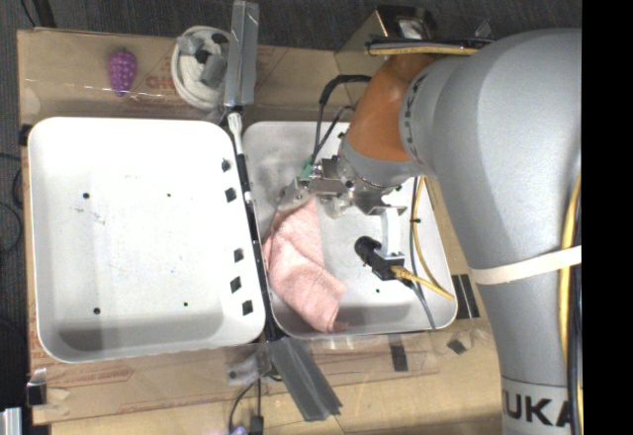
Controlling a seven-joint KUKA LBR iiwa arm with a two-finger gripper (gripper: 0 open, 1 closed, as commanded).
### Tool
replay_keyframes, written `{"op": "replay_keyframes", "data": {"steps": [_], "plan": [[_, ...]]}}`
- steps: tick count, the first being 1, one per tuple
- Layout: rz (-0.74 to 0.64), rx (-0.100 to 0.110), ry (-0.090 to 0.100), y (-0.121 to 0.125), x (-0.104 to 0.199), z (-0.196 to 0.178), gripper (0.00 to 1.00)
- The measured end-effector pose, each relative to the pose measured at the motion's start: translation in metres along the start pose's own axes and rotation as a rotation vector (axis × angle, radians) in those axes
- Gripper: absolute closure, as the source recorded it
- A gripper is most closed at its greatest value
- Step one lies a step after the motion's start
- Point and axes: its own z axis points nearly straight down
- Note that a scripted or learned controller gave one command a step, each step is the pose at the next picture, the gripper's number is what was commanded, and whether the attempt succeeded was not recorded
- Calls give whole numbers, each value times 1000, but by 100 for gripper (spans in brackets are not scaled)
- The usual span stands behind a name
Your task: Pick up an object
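Note:
A crumpled pink cloth (302,265) lies in the right bin (415,309), against its left wall and running toward the near edge. My gripper (315,192) hangs low over the cloth's upper end, at the tip of the grey arm with its orange band (381,122). The wrist body hides the fingertips, and whether they touch the cloth I cannot make out.
The left bin (129,235) sits beside the right one, parted by a ridge with black clips (240,255). On the bench behind it lie a purple grape-like toy (122,70) and a white coil of cable (201,65). Cables and a black connector (374,258) dangle over the right bin.

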Motion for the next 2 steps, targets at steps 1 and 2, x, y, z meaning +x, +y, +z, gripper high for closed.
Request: {"op": "replay_keyframes", "data": {"steps": [1,2], "plan": [[-3,1,0,0,0,-10,100],[-217,-4,-1,15,69,-101,100]]}}
